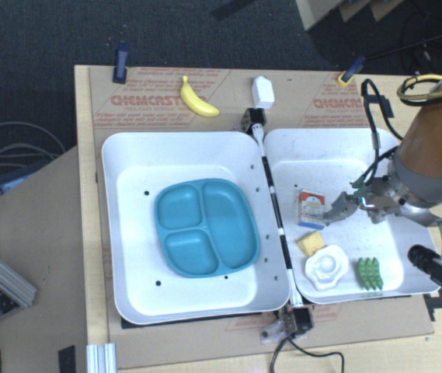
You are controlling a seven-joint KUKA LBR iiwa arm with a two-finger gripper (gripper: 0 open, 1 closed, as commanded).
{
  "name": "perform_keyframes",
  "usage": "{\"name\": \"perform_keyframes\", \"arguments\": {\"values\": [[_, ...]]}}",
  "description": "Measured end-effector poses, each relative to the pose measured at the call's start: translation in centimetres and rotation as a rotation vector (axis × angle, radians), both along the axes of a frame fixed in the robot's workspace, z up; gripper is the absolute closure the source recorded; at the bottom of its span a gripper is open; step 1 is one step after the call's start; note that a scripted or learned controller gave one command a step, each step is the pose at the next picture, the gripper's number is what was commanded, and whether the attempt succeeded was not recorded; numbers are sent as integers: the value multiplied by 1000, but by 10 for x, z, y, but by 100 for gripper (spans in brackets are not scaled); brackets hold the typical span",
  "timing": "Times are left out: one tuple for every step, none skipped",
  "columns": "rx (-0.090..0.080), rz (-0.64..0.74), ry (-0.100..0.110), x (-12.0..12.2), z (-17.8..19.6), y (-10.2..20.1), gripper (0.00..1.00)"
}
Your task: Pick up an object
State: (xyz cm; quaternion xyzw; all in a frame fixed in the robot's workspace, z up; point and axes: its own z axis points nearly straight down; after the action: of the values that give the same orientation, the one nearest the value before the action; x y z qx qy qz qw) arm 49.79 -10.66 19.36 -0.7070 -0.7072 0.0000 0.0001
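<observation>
Over the right-hand bin (376,148) the arm (430,150) reaches in from the right, and its gripper (335,210) hangs low beside a small red-and-white packet (311,208). The tips sit just at the packet's right edge, maybe touching it, and whether the jaws are wide or narrow I cannot tell at this slant. Nothing is visibly between them, so call this the approach, not the lift. Close below the packet lie a yellow block (311,244), a white round piece (326,269) and a green ridged piece (370,273), all near the front wall of that bin. The left bin (127,208) carries a blue divided tray (205,228), and a banana (197,100) lies on the bench behind it. Next move, I'd judge: centre over the packet, straddle it, close, then rise straight up. The packet looks flat and thin, so a slipped grip is a fair risk.
</observation>
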Motion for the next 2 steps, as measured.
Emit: {"name": "perform_keyframes", "arguments": {"values": [[1,-1,4,10,-98,9,0],[1,-1,3,-10,-110,15,0]]}}
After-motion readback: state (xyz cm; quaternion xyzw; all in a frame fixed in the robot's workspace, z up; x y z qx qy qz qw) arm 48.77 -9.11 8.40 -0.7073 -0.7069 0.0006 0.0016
